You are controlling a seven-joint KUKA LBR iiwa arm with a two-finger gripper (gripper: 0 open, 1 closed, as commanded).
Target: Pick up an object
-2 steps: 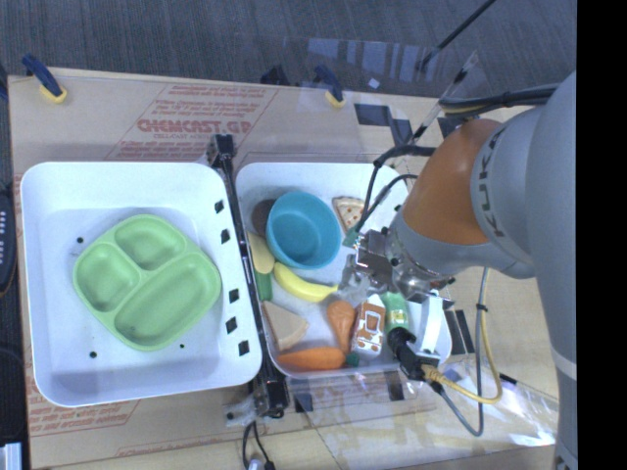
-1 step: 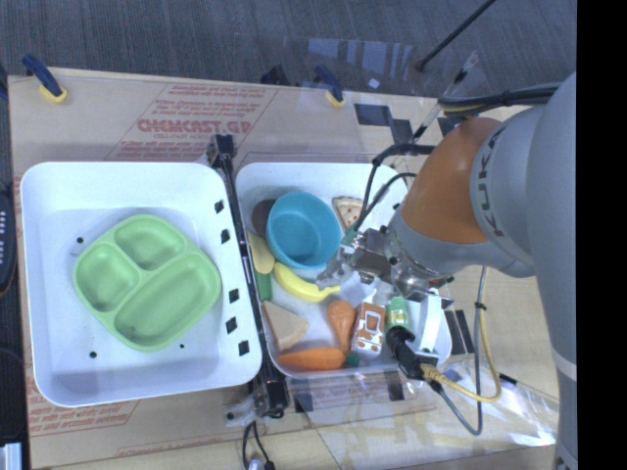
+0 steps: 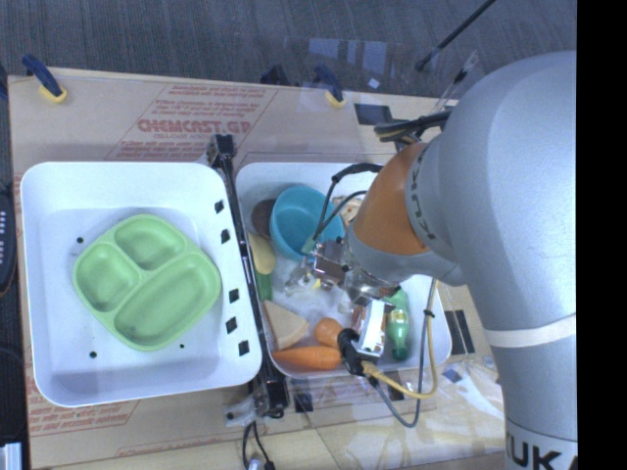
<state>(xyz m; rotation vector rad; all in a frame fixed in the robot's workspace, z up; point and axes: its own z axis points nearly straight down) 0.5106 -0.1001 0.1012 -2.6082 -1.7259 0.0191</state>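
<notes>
The right bin [image 3: 250, 179] holds a pile of small things. A blue cup [image 3: 297, 219] lies at its far side, next to a dark brown round piece [image 3: 263, 215]. A yellow piece [image 3: 262, 255] rests along the left wall. At the near side lie a long orange carrot [image 3: 308, 358], a smaller orange piece [image 3: 328, 332], a beige wedge [image 3: 283, 323] and a green bottle [image 3: 398, 327]. My gripper [image 3: 328, 267] hangs low over the middle of this bin, just right of the blue cup. The wrist and its cables hide what lies under it.
The left bin [image 3: 39, 262] carries a green divided plate [image 3: 147, 280]. A black clip-lined divider [image 3: 235, 262] separates the two bins. The big grey arm [image 3: 509, 213] covers the right bin's right side. Cardboard lies under both bins.
</notes>
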